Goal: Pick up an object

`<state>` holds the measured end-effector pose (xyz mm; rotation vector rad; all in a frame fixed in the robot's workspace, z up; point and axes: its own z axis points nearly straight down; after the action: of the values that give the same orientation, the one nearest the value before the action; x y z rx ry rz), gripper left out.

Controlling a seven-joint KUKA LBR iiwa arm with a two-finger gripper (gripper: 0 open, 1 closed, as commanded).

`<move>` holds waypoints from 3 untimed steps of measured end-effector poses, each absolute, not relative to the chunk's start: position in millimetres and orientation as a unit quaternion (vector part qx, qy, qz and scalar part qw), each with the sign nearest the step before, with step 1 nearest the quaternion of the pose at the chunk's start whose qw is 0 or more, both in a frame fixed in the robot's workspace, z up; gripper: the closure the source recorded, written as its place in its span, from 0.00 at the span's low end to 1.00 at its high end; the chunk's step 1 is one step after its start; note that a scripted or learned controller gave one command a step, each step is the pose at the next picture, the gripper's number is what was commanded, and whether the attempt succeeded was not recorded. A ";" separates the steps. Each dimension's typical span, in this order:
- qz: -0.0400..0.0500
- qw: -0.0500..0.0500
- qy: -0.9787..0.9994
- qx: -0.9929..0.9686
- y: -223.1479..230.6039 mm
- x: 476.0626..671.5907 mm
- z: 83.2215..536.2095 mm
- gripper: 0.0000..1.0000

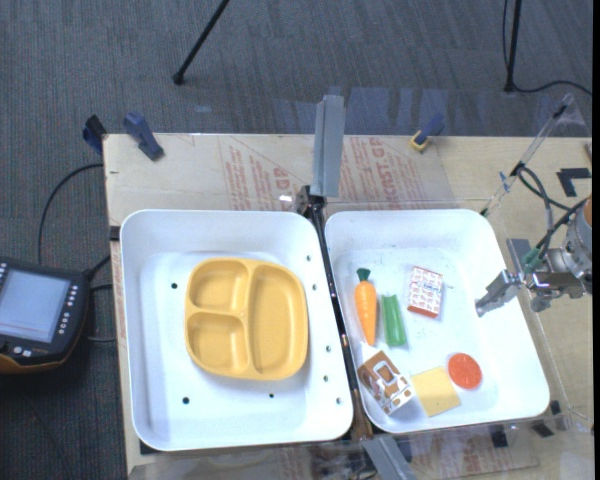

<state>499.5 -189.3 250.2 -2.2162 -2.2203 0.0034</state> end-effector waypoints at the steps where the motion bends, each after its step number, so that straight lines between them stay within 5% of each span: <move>1: 0.003 0.006 -0.729 -0.684 -167.6 589.5 159.9 0.00; 2: 0.002 0.004 -0.767 -0.641 -178.6 611.2 84.0 0.00; 3: 0.001 0.003 -0.767 -0.642 -178.7 611.9 95.7 1.00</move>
<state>611.9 -178.7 95.7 -2.0116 -2.4041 0.0022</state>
